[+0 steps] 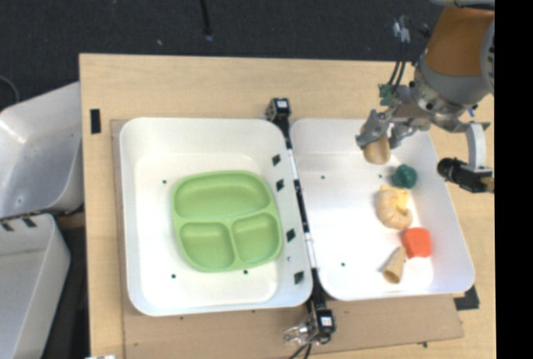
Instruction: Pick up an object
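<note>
A small tan, rounded object (377,152) sits at the tip of the tool (381,137), in the far part of the right bin (350,207). Whether the tool is apart, together or clamped on it cannot be told from here; the tan object touches or overlaps the tool's lower end.

Nearer in the same bin, along its right side, lie a dark green ball (405,176), a pale yellow lumpy piece (391,206), an orange block (417,242) and a tan cone (394,266), close together in a loose line. The left and centre of this bin's floor are bare white, giving open room toward the divider.

The left bin (141,182) holds a green three-compartment tray (226,220), set centrally with white margin on all sides. Both bins rest on the wooden counter (208,82).
</note>
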You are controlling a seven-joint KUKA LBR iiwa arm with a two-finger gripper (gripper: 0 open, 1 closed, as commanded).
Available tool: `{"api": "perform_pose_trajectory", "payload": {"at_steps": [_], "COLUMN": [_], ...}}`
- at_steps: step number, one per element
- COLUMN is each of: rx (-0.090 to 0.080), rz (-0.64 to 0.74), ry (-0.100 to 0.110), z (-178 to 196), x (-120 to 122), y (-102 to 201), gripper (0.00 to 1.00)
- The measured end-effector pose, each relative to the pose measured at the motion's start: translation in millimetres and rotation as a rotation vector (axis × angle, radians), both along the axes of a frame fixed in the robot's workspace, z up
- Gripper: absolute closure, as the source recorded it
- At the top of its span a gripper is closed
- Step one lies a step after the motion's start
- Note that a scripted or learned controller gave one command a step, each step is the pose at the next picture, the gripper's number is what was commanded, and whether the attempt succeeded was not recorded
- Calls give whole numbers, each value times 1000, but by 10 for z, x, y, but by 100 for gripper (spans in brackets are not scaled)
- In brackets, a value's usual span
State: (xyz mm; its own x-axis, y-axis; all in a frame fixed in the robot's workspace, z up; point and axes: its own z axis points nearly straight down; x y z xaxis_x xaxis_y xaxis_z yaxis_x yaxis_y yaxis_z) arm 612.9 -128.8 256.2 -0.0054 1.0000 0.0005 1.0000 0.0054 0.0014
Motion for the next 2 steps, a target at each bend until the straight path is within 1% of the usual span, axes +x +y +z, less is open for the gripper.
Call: {"api": "perform_pose_trajectory", "payload": {"at_steps": [1,2], "rx": [-1,1], "rz": [-1,2], "ry": [3,2], "z": [-95,-15], "x": [-69,-157], "y": [431,1003], "gripper": [100,100]}}
